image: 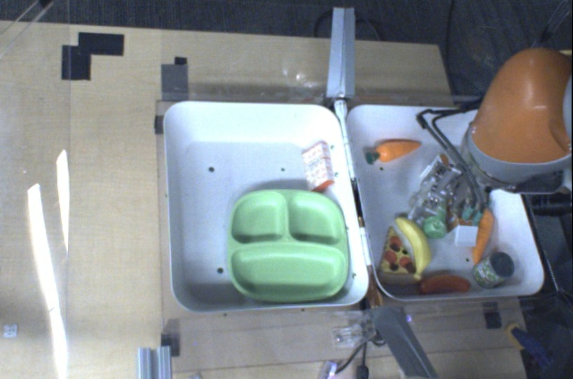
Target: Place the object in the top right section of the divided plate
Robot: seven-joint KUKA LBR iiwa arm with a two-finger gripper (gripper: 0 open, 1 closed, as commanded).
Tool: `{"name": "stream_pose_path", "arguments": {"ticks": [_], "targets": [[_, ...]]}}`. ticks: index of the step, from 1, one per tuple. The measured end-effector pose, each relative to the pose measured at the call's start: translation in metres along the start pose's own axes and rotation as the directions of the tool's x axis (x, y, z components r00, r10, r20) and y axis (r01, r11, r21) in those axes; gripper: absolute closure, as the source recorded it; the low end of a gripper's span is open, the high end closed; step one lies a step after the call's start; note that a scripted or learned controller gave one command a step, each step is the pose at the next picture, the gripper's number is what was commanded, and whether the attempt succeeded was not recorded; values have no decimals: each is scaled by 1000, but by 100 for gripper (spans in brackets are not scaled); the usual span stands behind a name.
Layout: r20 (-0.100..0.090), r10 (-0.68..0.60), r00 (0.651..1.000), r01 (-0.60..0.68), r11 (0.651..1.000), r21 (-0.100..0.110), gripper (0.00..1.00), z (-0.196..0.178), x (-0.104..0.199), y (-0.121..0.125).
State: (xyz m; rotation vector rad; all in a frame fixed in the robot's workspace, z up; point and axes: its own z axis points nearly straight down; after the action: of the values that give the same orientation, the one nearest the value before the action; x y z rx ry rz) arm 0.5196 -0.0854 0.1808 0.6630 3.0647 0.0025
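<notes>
Pick step in hand. Gripper low in right bin among toys; jaws' state cannot tell. Which object is unclear. Green divided plate in left bin. Next: secure grasp, carry to its top right section.

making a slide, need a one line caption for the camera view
Green divided plate in the left bin; arm's claw lowered among toy food in the right bin.
</notes>
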Motion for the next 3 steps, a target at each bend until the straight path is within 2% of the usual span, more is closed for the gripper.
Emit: {"name": "stream_pose_path", "arguments": {"ticks": [1, 2, 3], "targets": [[3, -248, 969, 248, 969, 0, 100, -20, 13, -28], [2, -476, 879, 476, 879, 0, 100, -5, 33, -2], [3, -620, 784, 620, 784, 1, 100, 4, 12, -28]]}}
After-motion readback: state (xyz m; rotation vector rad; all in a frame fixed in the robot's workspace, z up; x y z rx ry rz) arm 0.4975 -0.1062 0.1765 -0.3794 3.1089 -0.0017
